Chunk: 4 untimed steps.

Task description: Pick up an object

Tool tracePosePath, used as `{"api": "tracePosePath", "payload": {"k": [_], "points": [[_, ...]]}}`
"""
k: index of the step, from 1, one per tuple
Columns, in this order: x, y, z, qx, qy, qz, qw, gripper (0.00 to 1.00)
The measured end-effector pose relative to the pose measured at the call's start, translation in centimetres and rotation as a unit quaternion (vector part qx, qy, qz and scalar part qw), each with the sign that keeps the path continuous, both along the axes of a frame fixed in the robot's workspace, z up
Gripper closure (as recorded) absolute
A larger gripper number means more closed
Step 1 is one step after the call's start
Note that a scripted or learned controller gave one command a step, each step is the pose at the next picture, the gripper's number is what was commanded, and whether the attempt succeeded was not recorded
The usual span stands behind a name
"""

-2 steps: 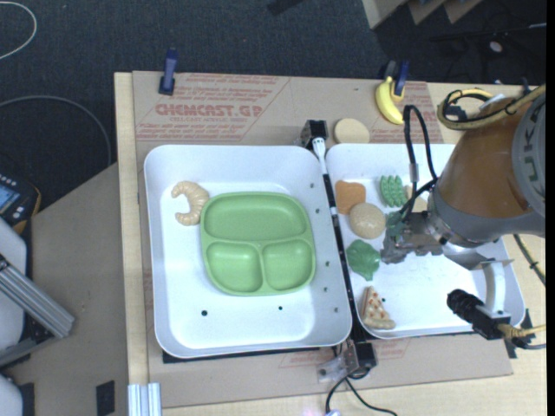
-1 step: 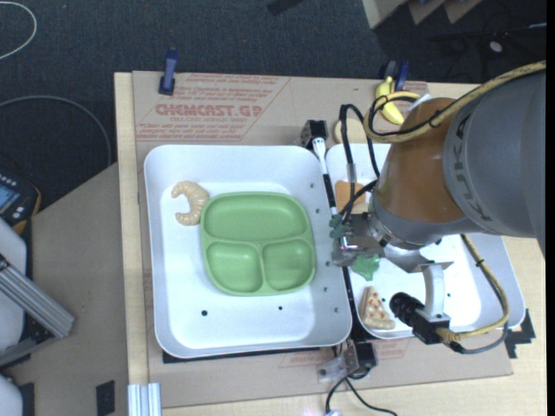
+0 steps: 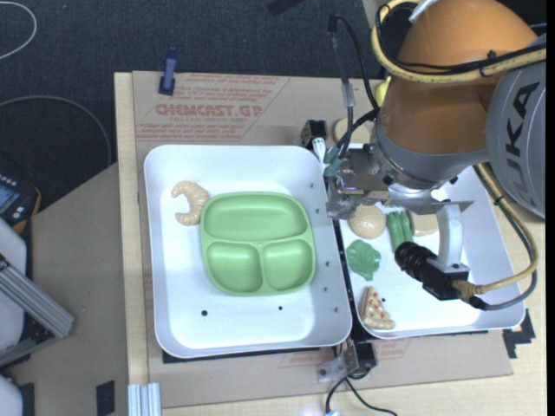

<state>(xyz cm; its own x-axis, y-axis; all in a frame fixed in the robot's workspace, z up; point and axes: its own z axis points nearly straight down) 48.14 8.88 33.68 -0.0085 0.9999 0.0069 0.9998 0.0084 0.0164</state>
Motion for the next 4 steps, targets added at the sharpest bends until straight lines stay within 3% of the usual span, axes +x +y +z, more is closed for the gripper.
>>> {"api": "tracePosePath", "payload": {"k": [1, 2, 3, 4], "points": [[-0.1, 6.5, 9.6, -0.0005, 0.002, 0.000, 1.0000, 1.00], [-0.2, 6.2, 10.1, -0.0034, 0.006, -0.003, 1.0000, 1.00], [-0.1, -3.1, 11.9, -0.0045, 0.005, -0.009, 0.9999, 1.00], [-0.4, -2.0, -0.2, -0.0047, 0.015, -0.005, 0.9999, 1.00]]}}
